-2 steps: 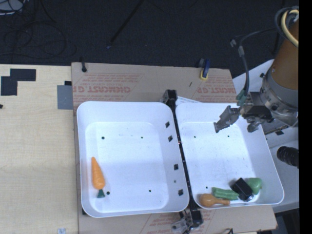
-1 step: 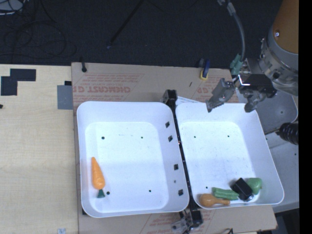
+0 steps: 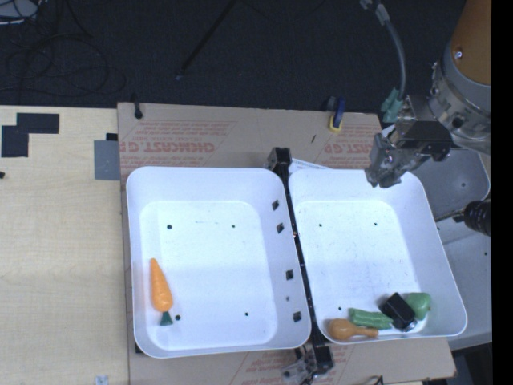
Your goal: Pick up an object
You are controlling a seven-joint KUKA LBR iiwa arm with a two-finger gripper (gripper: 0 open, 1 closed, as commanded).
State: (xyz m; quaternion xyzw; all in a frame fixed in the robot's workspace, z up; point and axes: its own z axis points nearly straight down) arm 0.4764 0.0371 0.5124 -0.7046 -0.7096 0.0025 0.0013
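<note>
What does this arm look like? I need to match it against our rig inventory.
The arm is grey metal with an orange band above the wrist. Its gripper is a compact dark grey two-finger unit. A grey cable arcs down towards it.

Bench [image 3: 56, 239] with cardboard sheet [image 3: 240, 139], two white bins [image 3: 132, 215].

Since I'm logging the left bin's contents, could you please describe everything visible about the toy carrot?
The toy carrot is a small orange cone with a dark green stub at its lower end, apparently smooth plastic. It lies flat and lengthwise on the floor of the left bin, near that bin's left wall and front corner, thick end toward the stub. Nothing else touches it.
</note>
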